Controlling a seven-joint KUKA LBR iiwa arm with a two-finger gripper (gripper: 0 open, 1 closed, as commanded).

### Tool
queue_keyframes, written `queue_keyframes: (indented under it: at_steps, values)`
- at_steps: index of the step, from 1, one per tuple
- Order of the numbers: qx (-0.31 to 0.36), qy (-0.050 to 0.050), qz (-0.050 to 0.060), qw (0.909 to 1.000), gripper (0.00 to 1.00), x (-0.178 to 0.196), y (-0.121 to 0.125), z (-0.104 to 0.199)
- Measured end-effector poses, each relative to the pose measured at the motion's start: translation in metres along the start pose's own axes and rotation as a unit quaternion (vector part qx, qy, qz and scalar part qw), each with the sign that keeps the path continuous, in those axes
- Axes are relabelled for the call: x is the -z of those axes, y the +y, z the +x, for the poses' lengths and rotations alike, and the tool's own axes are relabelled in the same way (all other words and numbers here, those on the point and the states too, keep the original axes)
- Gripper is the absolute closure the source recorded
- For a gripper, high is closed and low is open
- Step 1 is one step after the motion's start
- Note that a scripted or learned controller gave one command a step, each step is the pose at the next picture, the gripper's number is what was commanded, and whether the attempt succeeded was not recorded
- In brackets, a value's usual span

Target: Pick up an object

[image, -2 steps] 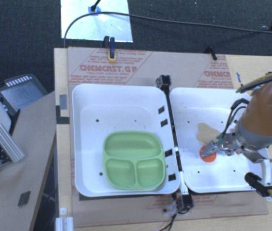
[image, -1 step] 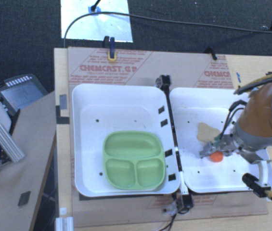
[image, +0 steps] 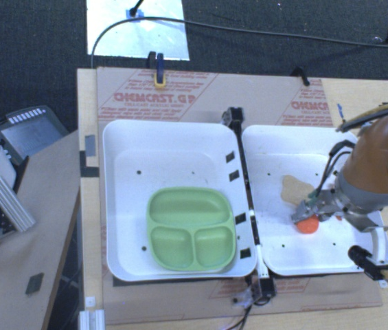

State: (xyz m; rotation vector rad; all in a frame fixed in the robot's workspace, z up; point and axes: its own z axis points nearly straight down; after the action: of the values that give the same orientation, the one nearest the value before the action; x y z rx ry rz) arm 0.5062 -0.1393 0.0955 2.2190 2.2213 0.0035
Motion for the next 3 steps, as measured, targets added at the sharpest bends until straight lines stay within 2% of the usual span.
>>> queue_keyframes:
  at_steps: [2, 3]
  values:
    - [0.002, -0.001, -0.003, 1.0, 1.0, 0.128, 0.011, -0.002]
    - [0.002, -0.001, -0.001, 1.0, 1.0, 0.155, 0.013, -0.003]
